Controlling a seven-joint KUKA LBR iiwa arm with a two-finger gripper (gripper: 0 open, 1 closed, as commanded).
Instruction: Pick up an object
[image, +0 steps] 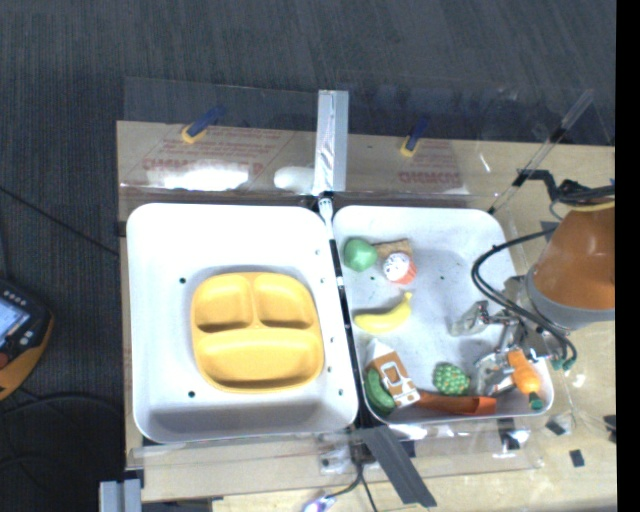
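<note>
Reaching in over the right bin's (470, 225) right edge, the arm sets its hand (488, 345) low with fingers spread wide — nothing between them. An orange carrot-like piece (522, 372) lies just beside it near the front right corner. The left bin (160, 300) holds a yellow tray (258, 330).

Yellow compartment tray (258, 331), centred in left white bin (160, 240). Two blue-and-yellow clamps (203, 123) at 12 o'clock, on clear panel (240, 150).
</note>
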